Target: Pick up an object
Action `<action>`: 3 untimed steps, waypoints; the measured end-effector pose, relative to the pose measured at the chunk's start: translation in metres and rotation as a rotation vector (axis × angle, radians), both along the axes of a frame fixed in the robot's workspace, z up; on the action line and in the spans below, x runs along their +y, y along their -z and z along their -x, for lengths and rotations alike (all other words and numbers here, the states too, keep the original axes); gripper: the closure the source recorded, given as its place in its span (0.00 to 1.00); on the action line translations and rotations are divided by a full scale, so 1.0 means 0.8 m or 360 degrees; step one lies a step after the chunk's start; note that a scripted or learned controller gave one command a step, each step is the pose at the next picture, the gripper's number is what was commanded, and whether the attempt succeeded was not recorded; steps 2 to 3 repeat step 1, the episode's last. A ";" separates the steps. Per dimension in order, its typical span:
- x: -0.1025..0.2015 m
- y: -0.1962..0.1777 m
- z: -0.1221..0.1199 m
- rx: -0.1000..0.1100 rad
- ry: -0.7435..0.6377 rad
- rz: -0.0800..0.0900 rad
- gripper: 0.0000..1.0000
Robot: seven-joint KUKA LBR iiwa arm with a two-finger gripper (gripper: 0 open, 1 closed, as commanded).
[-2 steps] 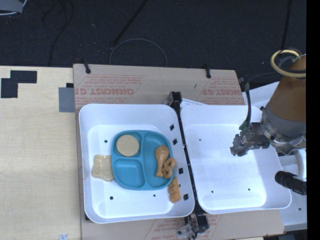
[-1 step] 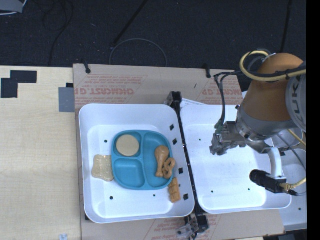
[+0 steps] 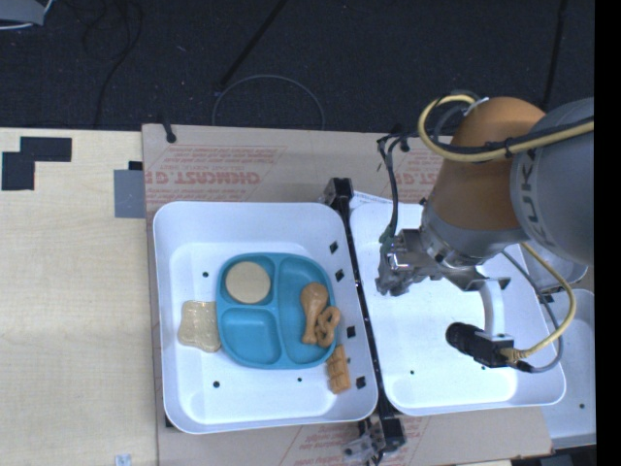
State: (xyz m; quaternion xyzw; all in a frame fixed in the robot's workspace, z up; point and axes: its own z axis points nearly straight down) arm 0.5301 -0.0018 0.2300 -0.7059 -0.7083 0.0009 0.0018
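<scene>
While the grey arm [image 3: 524,202] reaches in from the right, its tool [image 3: 393,278] hangs over the left part of the right bin [image 3: 466,396], close to the divide between the bins; whether it is released or clenched cannot be told. Beside it, the left bin [image 3: 184,231] carries a blue sectioned tray [image 3: 262,343] with a round tan disc [image 3: 246,282] and a pretzel-like piece [image 3: 320,316]. One pale chunk [image 3: 200,325] touches the tray's left edge, and a small brown piece [image 3: 338,370] lies by its lower right corner.
</scene>
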 end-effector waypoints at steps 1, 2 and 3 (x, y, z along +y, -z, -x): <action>0.071 0.014 -0.013 0.0000 -0.0002 0.0000 1.00; 0.071 0.014 -0.013 0.0000 -0.0002 0.0000 1.00; 0.071 0.014 -0.013 0.0000 -0.0002 0.0000 1.00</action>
